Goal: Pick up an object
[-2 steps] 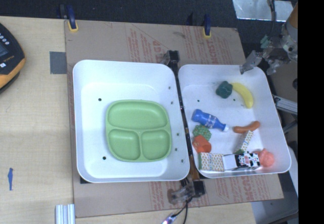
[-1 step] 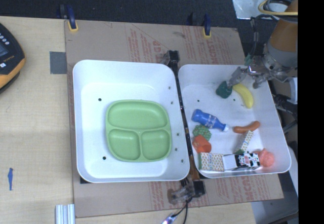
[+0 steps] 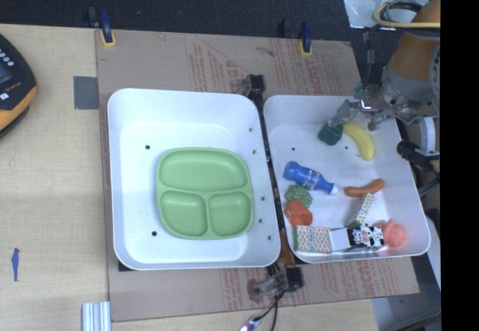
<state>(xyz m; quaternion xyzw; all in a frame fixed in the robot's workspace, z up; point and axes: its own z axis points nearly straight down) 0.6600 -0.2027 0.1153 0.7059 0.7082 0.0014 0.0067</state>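
My gripper (image 3: 362,115) hangs over the far part of the right bin (image 3: 419,202), fingers spread open with nothing between them. A yellow banana (image 3: 360,141) lies just below it, and a dark green lump (image 3: 329,135) sits beside its left finger. Further forward in the bin lie a blue bottle (image 3: 307,177), a green leafy toy (image 3: 297,195), an orange-red piece (image 3: 299,213) and a brown sausage (image 3: 364,187). Along the near wall are a patterned box (image 3: 313,239), a cow-print carton (image 3: 360,237) and a pink-red toy (image 3: 393,233).
The left bin (image 3: 131,172) holds a light green divided plate (image 3: 204,192). A clamp and bracket (image 3: 255,86) sit where the bins meet at the back. A yellow-black device (image 3: 11,90) rests on the bench at far left.
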